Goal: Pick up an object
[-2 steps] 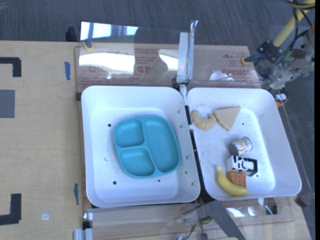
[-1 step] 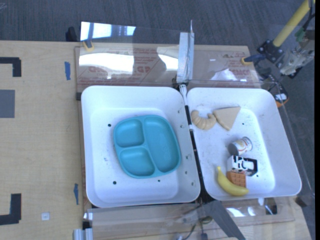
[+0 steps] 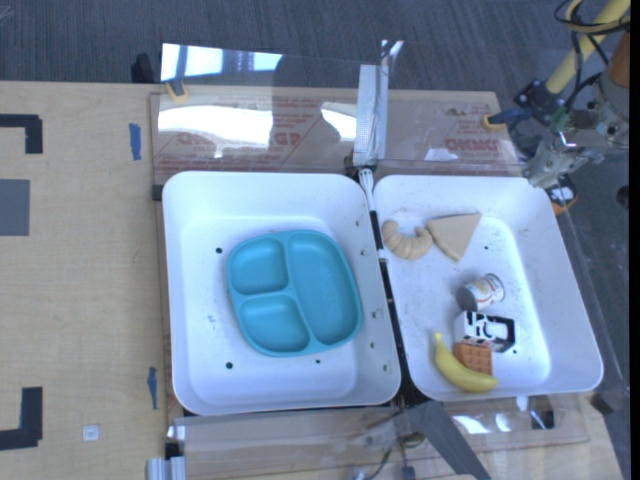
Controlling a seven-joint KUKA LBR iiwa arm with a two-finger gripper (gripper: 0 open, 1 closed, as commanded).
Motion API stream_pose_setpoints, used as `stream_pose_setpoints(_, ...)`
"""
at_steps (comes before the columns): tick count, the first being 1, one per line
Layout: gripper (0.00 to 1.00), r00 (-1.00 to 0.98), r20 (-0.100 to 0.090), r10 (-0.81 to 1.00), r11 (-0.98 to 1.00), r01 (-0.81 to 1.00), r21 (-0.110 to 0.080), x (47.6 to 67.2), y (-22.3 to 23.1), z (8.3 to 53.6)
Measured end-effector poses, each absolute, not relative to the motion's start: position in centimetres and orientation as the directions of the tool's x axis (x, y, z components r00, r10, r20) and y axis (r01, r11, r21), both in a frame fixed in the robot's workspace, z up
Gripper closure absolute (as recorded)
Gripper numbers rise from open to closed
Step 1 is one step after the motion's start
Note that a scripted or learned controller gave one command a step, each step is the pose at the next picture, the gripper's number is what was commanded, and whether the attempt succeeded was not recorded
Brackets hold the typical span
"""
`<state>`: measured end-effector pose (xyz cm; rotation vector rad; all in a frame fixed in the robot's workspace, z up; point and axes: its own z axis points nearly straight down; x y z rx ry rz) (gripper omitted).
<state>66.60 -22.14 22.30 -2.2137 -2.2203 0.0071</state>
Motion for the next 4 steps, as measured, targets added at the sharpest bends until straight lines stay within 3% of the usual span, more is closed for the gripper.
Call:
stream_pose_setpoints(1,1.00,-0.003,-0.004,1.000,0.003,1.000,0.011,66.8,-22.3,30.2)
stream_pose_setpoints(2,1.00,-0.003,0.001,1.000,0.003,1.000,-0.007,66.6,-22.1,22.7)
stream_pose_setpoints(3,1.00,-0.004,-0.003,1.000,0.004,1.000,0.006,66.8,-22.2,24.6)
stream_pose_setpoints(4,1.00,-0.003,-0.004,1.000,0.003,1.000,0.012,66.8,-22.3,31.8)
